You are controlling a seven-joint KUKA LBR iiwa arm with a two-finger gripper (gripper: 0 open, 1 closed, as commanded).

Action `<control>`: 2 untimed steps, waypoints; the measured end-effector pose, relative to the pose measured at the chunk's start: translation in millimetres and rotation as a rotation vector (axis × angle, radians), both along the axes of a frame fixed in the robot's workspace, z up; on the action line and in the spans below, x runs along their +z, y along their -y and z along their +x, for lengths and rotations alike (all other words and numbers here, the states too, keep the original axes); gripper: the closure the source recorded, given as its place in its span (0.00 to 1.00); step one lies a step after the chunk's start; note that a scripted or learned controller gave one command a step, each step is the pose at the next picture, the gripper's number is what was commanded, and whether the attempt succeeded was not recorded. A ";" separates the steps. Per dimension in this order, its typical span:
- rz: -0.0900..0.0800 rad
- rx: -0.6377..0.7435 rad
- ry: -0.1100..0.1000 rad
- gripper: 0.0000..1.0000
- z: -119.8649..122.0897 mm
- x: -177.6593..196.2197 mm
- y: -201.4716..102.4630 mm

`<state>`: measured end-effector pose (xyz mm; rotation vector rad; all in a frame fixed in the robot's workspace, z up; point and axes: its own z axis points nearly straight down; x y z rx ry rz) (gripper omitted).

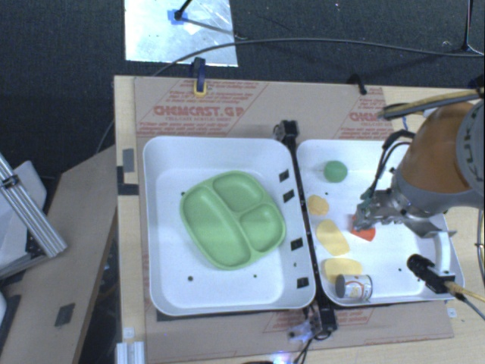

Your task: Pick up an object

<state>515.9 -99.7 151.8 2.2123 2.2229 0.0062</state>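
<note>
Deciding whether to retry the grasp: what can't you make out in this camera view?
- Pincer: its fingers are too small and blurred, with the wrist over them, to tell their state.
- Red object: partly under the pincer; contact or grip unclear.
- Small can in the right bin: label too small to read.
- Arm: cut off by the right edge.

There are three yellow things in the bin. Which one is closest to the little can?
The lowest yellow piece, lying right above the can. The other two yellow pieces sit farther up the right bin.
</note>
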 end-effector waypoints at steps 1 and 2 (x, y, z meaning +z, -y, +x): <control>-0.001 -0.001 0.000 1.00 1.9 49.0 9.9; -0.001 0.001 0.003 1.00 6.0 113.2 7.7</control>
